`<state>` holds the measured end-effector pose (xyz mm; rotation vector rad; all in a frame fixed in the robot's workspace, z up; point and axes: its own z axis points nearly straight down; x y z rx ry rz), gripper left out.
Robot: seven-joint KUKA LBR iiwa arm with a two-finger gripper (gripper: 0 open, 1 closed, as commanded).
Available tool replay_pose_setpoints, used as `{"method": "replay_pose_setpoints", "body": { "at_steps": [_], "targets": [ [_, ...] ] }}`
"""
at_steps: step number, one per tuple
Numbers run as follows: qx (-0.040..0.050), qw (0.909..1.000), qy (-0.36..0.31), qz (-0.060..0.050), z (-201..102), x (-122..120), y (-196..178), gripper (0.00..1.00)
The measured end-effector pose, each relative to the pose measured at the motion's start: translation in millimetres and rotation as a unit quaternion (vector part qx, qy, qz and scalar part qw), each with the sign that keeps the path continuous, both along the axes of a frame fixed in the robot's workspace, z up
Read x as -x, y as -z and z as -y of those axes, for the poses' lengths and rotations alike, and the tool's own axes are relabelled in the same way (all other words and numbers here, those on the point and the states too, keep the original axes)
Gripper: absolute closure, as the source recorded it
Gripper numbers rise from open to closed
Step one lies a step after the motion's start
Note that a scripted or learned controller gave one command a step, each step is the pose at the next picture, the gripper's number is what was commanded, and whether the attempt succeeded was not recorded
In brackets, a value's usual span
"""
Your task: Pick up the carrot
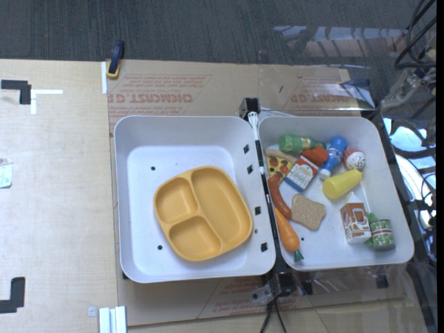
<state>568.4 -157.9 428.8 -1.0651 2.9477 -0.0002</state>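
Note:
The carrot (286, 232) is orange with a small green tip. It lies along the left wall of the right bin (397, 207), near the front corner, green end toward the front. A red-brown hot dog (279, 194) lies just behind it along the same wall. A slice of bread (308, 212) rests close to its right side.
The right bin also holds a pizza slice (278, 164), green bottle (296, 143), blue bottle (334, 154), yellow mustard bottle (342, 184), egg-like ball (355, 160), small cartons (355, 223) and a green can (381, 232). The left bin (139, 186) carries a yellow divided plate (202, 212).

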Motion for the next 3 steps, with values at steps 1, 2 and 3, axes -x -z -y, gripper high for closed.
{"method": "replay_pose_setpoints", "body": {
  "at_steps": [1, 2, 3],
  "targets": [
    [0.0004, 0.9894, -0.145, 0.0, -78.6, 58.3, -32.1, 0.0],
    [-0.0007, 0.9898, -0.142, 0.003, -78.8, 55.0, -41.2, 1.0],
    [-0.0008, 0.9898, -0.143, 0.003, -78.7, 54.9, -41.0, 0.0]
  ]
}}
